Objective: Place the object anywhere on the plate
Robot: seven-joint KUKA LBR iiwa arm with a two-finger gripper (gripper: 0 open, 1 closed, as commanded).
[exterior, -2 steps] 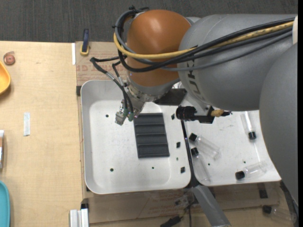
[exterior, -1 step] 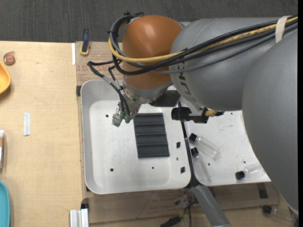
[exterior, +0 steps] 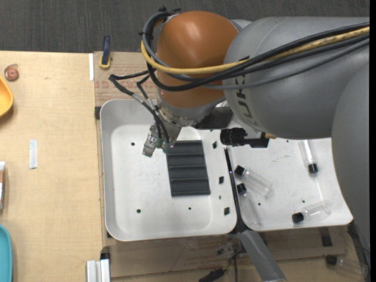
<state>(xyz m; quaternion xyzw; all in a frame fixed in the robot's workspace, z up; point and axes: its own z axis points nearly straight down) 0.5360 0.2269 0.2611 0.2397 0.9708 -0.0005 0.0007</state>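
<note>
Camera view: plate (exterior: 189,168) beside fingers (exterior: 154,144).

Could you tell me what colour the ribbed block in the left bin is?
Black, or very dark grey: the ribbed block, clearest in the camera view.

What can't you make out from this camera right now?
- Gripper: the arm's orange band hangs over it, and its fingers are too small to read.
- Right bin: its far part is hidden by the arm.
- Clear tubes: too small to tell their contents.
</note>
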